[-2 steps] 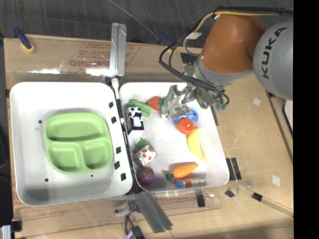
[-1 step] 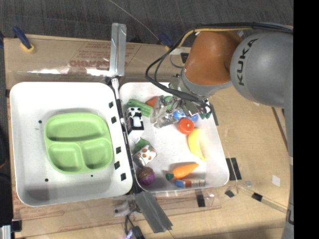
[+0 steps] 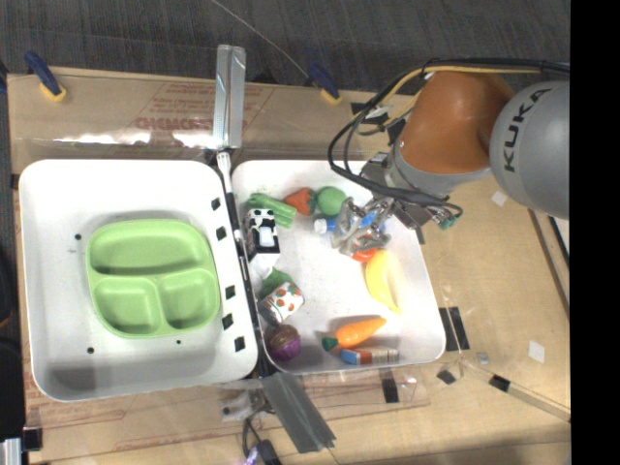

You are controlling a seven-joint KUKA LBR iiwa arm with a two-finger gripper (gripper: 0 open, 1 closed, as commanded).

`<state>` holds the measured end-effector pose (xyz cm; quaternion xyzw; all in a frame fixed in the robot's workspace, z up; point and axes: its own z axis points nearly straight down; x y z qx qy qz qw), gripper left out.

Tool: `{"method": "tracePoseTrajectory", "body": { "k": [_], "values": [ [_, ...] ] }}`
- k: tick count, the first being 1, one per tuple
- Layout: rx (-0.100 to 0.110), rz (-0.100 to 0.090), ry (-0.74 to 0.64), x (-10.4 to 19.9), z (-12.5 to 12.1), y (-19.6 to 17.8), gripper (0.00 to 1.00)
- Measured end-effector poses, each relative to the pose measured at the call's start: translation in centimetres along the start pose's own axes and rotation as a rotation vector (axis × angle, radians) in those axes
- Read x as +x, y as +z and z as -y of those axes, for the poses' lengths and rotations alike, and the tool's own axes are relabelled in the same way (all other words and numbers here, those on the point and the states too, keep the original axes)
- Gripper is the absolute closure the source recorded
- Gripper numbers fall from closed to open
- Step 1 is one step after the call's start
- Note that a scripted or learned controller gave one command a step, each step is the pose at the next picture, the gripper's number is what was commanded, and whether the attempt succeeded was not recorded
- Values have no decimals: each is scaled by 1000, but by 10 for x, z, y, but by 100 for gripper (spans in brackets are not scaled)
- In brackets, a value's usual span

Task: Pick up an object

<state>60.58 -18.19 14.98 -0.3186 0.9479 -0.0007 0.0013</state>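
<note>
Arm [image 3: 475, 134] enters from upper right; right bin [image 3: 417, 289] at centre holds the toys. Gripper [image 3: 360, 229] low over clutter, beside banana [image 3: 382, 279]; pincer state: cannot tell. Risk: crowded neighbours deflect the approach, so the grasp misses.

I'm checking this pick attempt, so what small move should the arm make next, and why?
Probably a short, straight descent. The gripper hangs low in the right bin, just above the upper end of the banana, with a small red piece beside it. Nothing visibly sits between its fingers, so no object is picked up yet.
</note>
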Motion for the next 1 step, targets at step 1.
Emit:
{"method": "tracePoseTrajectory", "body": {
  "k": [1],
  "values": [
    [0, 1, -1, -1, 0, 0, 0]
  ]
}}
